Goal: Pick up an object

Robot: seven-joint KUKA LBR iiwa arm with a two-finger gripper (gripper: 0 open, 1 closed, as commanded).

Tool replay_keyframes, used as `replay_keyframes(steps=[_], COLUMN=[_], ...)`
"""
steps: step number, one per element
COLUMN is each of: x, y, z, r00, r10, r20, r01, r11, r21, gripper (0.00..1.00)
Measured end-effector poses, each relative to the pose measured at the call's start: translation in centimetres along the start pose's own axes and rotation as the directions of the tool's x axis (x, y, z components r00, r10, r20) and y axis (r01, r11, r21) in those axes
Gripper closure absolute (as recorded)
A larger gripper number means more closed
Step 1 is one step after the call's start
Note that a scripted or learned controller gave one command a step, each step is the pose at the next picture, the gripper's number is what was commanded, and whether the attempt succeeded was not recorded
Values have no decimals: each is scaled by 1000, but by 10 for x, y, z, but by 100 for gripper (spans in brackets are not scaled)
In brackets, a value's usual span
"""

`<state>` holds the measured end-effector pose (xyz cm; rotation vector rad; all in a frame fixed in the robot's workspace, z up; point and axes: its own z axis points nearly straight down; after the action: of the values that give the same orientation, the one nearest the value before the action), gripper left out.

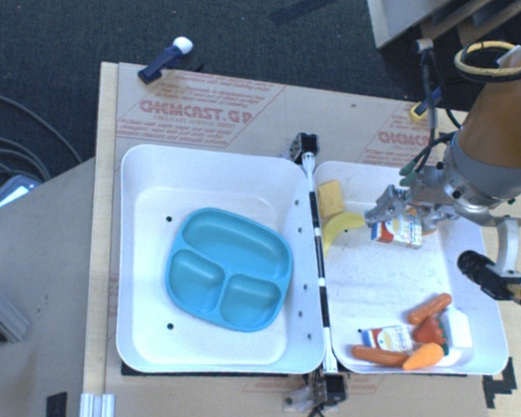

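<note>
target: small red-white carton [399, 232] at upper centre of right bin [491, 352], directly under the hand [407, 209], seemingly lined up for a grasp | hand: opening and hold cannot be told | count: 2 bins, 1 blue tray [228, 268] in left bin [137, 236], 2 yellow pieces [332, 211], toy-food cluster [418, 335] lower right | desk [234, 108]

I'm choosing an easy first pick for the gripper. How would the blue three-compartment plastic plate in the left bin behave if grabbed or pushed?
The blue three-compartment plastic plate looks moulded and stiff, so it probably won't flop. It lies flat in the left white bin, so it should slide, not roll or tip. Its wide, smooth, rounded rim may be slippery and awkward for a two-finger grasp.
</note>
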<state>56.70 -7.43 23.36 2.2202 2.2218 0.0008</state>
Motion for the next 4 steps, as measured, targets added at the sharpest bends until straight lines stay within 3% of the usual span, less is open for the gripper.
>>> replay_keyframes(steps=[1,2,3,4], x=[18,32,40,86], y=[-36,-32,-52,-61], z=[-2,-22,-27,-23], r00=[1000,1000,1000,1000], r10=[0,0,0,0], r20=[-1,0,-1,-1], r01=[0,0,0,0], r11=[1000,1000,1000,1000], r21=[3,1,4,4], gripper=[100,100,100,100])
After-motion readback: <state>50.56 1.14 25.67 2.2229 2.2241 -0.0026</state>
